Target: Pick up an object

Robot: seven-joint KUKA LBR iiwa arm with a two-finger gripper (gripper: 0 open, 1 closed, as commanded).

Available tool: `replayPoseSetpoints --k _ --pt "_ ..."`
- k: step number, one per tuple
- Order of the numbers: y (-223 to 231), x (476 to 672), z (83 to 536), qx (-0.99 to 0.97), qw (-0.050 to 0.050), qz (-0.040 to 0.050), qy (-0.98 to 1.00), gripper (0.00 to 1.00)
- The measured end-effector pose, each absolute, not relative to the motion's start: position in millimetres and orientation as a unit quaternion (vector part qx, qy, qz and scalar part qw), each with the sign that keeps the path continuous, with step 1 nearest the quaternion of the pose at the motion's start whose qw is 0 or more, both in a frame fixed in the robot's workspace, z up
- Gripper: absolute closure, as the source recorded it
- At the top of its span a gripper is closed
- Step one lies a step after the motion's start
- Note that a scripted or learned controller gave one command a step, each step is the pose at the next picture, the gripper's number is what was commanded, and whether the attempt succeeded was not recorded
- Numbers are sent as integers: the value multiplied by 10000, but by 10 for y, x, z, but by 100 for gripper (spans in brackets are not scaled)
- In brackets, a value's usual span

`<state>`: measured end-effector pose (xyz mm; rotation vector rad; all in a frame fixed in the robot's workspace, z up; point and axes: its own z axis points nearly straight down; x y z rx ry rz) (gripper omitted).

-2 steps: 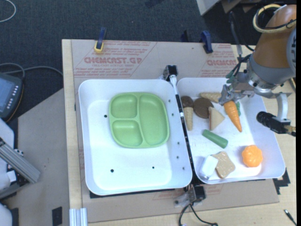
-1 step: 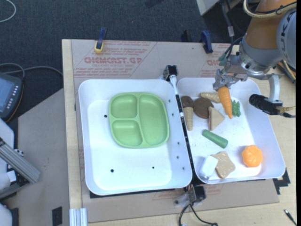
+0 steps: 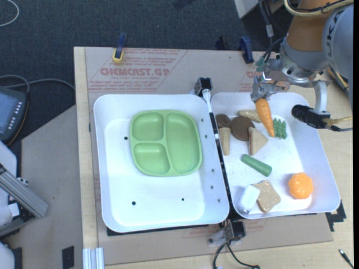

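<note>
Fingers point(image 3: 262, 96) pinch tapered orange carrot point(image 3: 265, 115), tip hanging.

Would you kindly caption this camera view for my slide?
Claw holds carrot above right bin; green plate in left bin.

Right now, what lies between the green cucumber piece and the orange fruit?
In the camera view, bare white bin floor separates the green cucumber piece from the orange fruit.

**Bright and even, a bit soft**

Lighting's flat overhead stuff, so the two shallow white plastic bins point(image 3: 162, 217) nearly blow out with mild glare. Shadows are faint and short. Whole frame's low-res, slightly fuzzy, dark carpeted floor point(image 3: 56, 15) murky at top.
</note>
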<state>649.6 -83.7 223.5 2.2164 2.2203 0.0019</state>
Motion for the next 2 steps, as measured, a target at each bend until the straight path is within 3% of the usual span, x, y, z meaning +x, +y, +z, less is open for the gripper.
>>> replayPoseSetpoints --k 1,2 --pt "-805 6390 2288 7070 -3 -8 7072 100" --pt "-947 6463 2173 7078 7 -8 7064 100"
